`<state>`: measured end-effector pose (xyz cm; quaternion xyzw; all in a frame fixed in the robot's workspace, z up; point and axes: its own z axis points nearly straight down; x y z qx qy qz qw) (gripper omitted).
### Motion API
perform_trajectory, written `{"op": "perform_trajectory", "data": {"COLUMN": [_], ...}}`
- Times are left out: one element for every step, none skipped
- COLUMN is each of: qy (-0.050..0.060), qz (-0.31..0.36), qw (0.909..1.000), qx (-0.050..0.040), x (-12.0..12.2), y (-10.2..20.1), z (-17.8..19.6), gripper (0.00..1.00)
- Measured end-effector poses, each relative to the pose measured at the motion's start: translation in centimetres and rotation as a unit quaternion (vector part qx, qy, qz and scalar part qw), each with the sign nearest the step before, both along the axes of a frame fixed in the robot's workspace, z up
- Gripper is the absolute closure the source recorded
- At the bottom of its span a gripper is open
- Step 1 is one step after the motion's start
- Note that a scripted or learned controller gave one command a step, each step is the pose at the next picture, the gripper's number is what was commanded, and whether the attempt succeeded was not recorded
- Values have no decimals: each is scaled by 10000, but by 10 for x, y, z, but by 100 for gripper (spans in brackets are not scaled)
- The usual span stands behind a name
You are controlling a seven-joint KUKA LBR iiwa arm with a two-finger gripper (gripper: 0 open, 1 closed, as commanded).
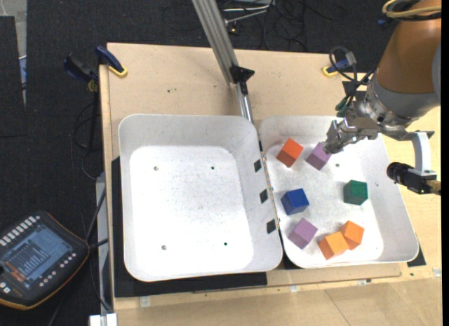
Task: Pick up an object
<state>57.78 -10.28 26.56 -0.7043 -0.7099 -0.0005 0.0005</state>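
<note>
Jaws are down right at the upper purple cube (pixel 318 156), touching its edge, but can't tell if they're spread or pinching it. Orange cube (pixel 290 152) sits just beside; blue cube (pixel 295 200) lies further off.

Orange-banded grey arm (pixel 410 65), cables trailing, metallic end effector (pixel 337 139).

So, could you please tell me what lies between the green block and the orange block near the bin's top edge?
The camera view shows bare white bin floor between the green block and that orange block; the purple block sits just above that line.
</note>
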Motion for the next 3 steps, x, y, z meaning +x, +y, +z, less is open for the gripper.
{"op": "perform_trajectory", "data": {"qy": [1, 3, 11], "qz": [5, 3, 1], "qw": [10000, 10000, 10000], "qx": [2, 1, 0], "x": [-10, -19, -24], "y": [58, 106, 157], "z": [4, 6, -11], "gripper": [100, 100, 100]}}
